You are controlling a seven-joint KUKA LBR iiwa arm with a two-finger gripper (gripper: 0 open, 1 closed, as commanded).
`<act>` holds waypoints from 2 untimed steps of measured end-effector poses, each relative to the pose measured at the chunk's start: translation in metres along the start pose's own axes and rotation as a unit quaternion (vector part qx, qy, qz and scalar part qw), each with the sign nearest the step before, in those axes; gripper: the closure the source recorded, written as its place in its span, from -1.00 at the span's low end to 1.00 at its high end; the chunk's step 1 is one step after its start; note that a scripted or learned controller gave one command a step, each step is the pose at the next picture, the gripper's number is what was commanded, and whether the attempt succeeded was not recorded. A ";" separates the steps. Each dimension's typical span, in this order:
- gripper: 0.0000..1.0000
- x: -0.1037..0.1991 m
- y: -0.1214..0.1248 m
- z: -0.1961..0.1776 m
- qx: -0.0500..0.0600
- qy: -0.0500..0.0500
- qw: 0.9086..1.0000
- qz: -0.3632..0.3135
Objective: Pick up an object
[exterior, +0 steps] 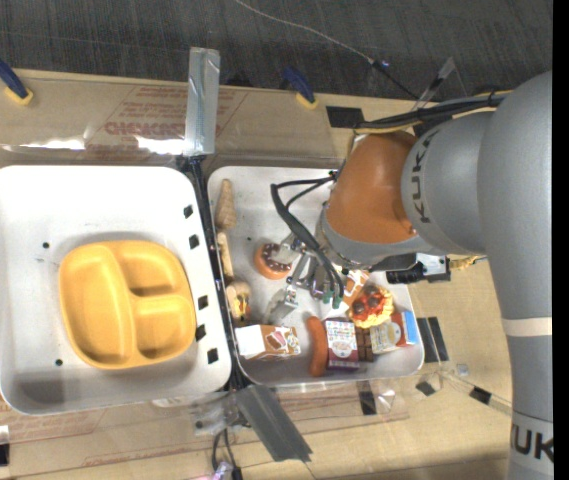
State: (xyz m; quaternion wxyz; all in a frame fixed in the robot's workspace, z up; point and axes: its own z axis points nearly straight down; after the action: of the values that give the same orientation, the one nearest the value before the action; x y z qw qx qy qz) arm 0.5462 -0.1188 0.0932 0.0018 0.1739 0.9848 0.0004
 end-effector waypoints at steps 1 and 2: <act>-1.00 -0.089 0.023 0.004 0.004 0.014 0.999 -0.041; -1.00 -0.058 -0.028 0.001 0.000 0.001 0.994 -0.107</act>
State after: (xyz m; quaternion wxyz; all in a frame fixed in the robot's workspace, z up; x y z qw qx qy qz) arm 0.5915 -0.1648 0.0926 0.0006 0.0677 0.9977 0.0001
